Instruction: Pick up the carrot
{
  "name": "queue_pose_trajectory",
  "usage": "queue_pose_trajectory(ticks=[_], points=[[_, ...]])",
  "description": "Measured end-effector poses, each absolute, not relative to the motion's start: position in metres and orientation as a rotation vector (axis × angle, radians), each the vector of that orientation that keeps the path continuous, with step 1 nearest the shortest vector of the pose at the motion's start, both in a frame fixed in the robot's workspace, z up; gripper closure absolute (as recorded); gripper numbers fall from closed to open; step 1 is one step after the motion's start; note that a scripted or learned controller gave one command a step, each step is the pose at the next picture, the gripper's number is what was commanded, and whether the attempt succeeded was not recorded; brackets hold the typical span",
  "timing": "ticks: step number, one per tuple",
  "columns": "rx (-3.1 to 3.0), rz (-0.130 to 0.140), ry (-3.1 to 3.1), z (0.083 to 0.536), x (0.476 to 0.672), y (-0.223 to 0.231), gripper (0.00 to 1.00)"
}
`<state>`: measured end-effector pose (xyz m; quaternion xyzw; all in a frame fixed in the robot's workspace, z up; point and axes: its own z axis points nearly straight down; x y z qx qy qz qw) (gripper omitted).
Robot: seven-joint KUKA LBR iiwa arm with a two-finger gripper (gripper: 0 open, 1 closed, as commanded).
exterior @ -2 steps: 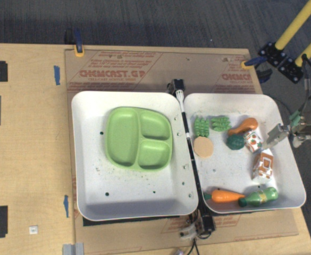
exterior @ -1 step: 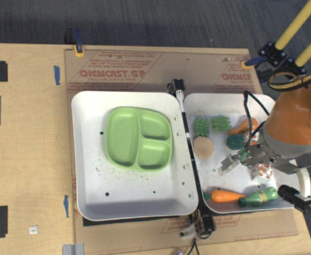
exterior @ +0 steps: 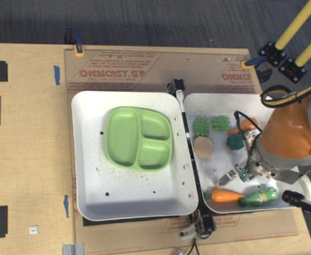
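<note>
My arm comes in from the right, its orange band (exterior: pixel 289 134) sitting over the right bin (exterior: pixel 219 102). My hand (exterior: pixel 244 172) hangs low inside that bin, and its metal parts show just below the band, but I cannot tell whether it is spread or pressed together; the arm hides too much of it. Nothing is visibly pinched in it.

The carrot (exterior: pixel 225 196) lies on its side along the near wall of the right bin, orange body pointing left, green top to the right. It rests near my hand, just toward the near wall from it, and the two look apart. Touching the carrot's green end, further right along the same wall, lies a green vegetable toy (exterior: pixel 263 196).

Deeper in the right bin, beyond the carrot, sit a round tan piece (exterior: pixel 203 146), two small bright green ridged pieces (exterior: pixel 201 126) side by side, and a dark teal piece (exterior: pixel 235 141) close to my arm. A bit of orange toy (exterior: pixel 248 124) shows beside the teal one, partly covered by the arm.

To the left of the carrot's bin, the left bin (exterior: pixel 91 185) holds a light green divided plate (exterior: pixel 139 137). Both bins rest on the table (exterior: pixel 27 158).
</note>
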<state>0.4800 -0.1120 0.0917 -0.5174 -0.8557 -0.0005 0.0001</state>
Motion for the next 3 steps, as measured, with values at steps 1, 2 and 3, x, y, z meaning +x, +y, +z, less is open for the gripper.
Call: queue_pose_trajectory(ticks=[1, 2, 3], points=[[-1.470, -0.002, -2.779, 0.156, 0.480, -0.100, 0.00], [-1.158, -0.002, -2.925, 0.099, 0.480, -0.110, 0.00], [-0.888, -0.002, -3.019, 0.120, 0.480, -0.100, 0.00]])
